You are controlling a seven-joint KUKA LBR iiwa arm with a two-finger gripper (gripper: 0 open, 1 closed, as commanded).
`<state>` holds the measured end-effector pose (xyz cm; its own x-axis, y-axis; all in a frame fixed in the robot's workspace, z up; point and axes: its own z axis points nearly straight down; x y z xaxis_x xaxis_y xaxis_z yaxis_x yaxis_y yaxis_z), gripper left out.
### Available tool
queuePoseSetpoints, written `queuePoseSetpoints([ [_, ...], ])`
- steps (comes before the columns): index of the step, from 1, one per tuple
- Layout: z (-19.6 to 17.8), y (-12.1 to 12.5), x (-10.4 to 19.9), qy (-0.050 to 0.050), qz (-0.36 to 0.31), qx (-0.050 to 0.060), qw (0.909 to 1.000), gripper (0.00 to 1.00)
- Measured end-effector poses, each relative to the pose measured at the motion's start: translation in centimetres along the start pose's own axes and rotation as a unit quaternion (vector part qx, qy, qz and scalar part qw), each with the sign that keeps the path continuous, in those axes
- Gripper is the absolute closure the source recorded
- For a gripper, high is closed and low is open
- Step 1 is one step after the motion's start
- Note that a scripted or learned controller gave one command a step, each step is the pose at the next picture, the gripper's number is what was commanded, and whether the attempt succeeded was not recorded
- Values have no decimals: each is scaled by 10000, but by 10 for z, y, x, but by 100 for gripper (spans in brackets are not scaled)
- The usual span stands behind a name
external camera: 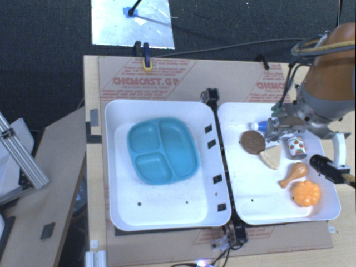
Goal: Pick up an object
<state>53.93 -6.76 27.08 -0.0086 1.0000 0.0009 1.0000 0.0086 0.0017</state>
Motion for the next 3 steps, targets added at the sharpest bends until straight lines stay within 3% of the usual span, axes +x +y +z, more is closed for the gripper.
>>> queuePoseSetpoints([
  [1,16,-15,48,1,4,5,10000,100],
  [2,23,-10,96,2,-3,4,10000,100],
  [3,41,-22,154,4,-2,9,10000,100],
])
